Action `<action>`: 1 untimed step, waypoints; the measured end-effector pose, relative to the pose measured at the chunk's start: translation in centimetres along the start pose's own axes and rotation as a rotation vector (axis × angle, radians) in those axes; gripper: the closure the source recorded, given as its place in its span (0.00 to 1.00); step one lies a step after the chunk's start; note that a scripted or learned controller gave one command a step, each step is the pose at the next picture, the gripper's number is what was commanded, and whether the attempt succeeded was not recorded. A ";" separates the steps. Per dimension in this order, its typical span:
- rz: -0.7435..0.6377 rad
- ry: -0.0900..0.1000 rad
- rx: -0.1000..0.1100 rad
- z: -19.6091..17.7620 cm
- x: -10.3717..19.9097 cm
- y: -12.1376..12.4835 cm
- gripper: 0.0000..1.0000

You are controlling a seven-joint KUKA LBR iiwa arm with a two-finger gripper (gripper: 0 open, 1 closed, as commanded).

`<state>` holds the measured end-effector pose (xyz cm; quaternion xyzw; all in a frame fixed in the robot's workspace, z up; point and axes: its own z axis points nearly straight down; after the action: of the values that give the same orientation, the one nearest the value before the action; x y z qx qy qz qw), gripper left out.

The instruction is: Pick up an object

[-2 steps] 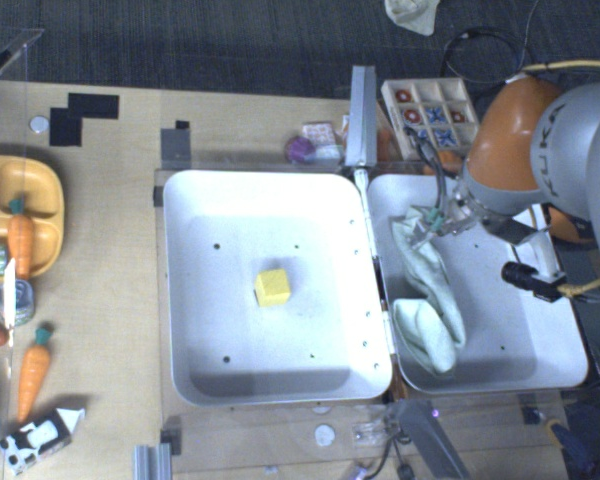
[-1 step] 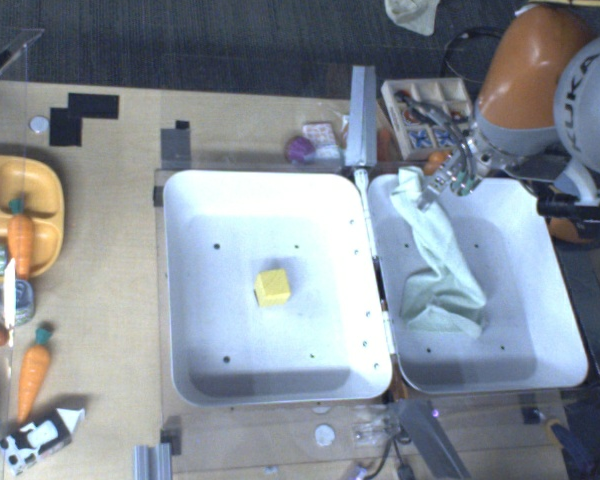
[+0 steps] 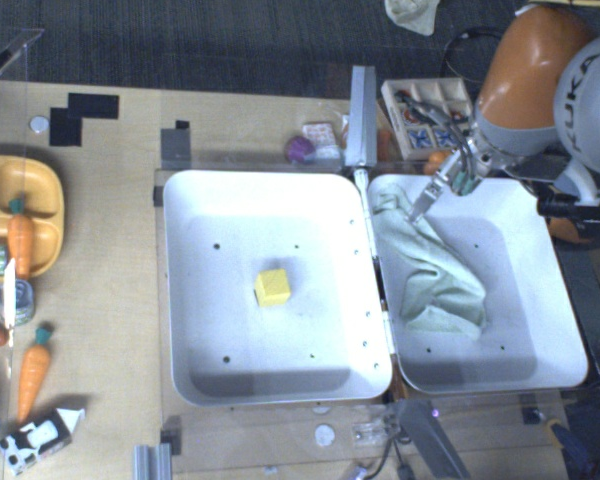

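Observation:
A pale green cloth [image 3: 435, 278] lies crumpled in the right bin [image 3: 540, 338]. One fold rises in a ridge toward the bin's far left corner. My gripper [image 3: 421, 206] hangs over that corner, slanting down to the left, its fingers pinched together on the top of the raised fold. A small yellow block [image 3: 273, 287] sits alone near the middle of the left bin [image 3: 210, 358], far from the gripper.
A metal divider post [image 3: 359, 118] stands between the bins at the back. A purple ball [image 3: 299, 149] and a box of small items [image 3: 425, 113] lie behind the bins. Toy carrots and a yellow tray [image 3: 20, 218] sit on the bench at the far left.

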<state>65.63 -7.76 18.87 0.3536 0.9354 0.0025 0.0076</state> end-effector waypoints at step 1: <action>-0.062 -0.001 0.000 9.5 -1.2 -4.7 0.00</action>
<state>63.57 -12.04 9.38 0.3244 0.9459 0.0021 0.0079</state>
